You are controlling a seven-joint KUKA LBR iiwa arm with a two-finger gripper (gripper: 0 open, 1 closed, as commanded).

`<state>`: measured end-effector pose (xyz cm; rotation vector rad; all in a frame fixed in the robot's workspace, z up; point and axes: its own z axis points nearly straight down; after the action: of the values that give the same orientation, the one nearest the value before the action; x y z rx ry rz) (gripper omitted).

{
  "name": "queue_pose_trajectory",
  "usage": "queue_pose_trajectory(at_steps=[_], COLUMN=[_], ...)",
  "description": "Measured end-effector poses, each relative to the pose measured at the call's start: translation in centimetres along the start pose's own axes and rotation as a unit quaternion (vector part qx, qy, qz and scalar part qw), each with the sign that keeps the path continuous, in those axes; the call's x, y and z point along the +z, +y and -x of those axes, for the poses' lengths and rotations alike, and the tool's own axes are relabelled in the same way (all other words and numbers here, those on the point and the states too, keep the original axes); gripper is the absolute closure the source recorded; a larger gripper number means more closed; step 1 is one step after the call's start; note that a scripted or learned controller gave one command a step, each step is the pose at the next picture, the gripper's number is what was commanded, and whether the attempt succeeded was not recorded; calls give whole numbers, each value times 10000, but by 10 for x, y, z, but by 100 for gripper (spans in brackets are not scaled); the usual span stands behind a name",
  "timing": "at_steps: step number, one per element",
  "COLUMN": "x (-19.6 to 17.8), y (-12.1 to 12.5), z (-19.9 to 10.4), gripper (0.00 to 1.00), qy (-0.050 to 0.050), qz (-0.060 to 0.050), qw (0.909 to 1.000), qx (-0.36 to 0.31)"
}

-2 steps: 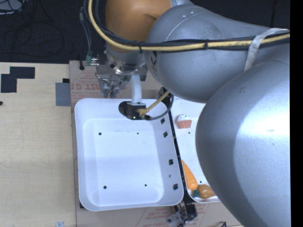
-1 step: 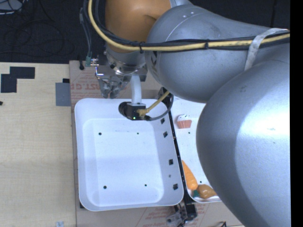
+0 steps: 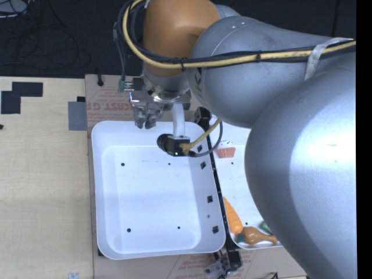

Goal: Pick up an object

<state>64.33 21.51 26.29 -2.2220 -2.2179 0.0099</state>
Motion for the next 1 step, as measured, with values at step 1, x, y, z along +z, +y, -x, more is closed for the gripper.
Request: queue_pose_trajectory(at_steps=[1], x=[-12], y=[0], z=[-1], gripper=[100], qy=[0], qz=[3], qw=[10000], qx=[-24])
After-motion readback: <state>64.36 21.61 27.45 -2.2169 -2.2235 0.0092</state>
